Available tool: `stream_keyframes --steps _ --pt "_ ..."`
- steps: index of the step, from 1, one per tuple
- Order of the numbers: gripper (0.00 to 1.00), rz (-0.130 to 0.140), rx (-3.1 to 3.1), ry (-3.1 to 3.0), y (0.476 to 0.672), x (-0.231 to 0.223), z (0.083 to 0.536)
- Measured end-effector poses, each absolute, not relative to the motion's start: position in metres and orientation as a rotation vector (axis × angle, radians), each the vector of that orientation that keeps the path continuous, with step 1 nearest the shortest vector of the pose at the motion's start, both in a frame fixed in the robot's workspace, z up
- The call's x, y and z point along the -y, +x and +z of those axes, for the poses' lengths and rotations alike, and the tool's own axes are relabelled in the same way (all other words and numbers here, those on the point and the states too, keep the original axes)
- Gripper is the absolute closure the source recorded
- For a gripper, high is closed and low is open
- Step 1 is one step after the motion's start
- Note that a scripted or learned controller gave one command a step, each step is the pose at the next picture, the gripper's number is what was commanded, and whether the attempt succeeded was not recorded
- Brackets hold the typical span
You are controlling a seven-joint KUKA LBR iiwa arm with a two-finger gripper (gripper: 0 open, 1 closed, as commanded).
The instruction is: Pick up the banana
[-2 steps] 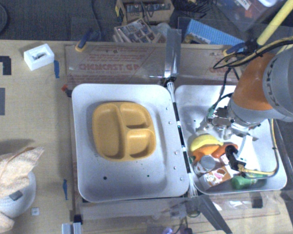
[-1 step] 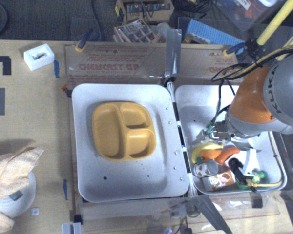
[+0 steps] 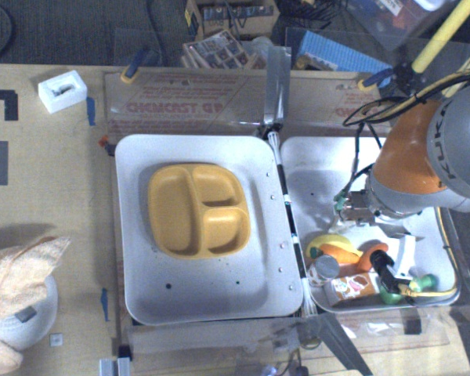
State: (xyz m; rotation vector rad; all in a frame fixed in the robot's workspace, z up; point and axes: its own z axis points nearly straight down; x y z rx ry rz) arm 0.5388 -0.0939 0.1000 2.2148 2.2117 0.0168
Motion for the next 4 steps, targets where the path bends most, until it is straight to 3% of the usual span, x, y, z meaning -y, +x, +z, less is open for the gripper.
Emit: stream_keyframes --steps 1,2,3,4 --pt "0.00 0.016 -2.212 2.215 0.539 0.094 0.100" --pt "0.00 0.010 -1.933 2.474 0.522 0.103 0.088" --pt "1.00 0.014 -1.926 2.475 0.523 0.105 0.099" --pt "0.00 0.014 -1.926 2.475 0.523 0.105 0.099"
